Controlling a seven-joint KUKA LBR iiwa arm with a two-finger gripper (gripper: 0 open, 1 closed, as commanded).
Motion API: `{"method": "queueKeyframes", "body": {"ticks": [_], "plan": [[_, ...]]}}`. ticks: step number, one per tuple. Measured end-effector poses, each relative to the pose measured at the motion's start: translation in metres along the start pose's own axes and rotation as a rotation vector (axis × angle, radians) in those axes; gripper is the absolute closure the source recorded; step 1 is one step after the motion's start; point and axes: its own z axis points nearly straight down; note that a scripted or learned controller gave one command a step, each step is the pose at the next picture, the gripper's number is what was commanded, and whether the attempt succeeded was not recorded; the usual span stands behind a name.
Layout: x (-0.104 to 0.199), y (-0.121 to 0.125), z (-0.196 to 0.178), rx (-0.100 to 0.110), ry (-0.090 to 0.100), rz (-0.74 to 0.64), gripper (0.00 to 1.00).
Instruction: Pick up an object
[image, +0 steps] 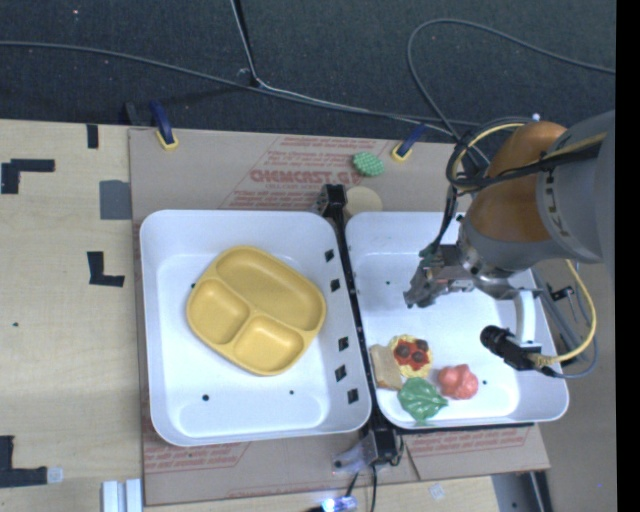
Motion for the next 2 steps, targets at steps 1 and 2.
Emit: {"method": "queueKeyframes", "body": {"ticks": [1,2], "plan": [[0.003,0.003,-0.042,0.001,0.000,0.000,1.00],[0.003,0.004,-0.094,0.001,0.000,0.000,1.00]]}}
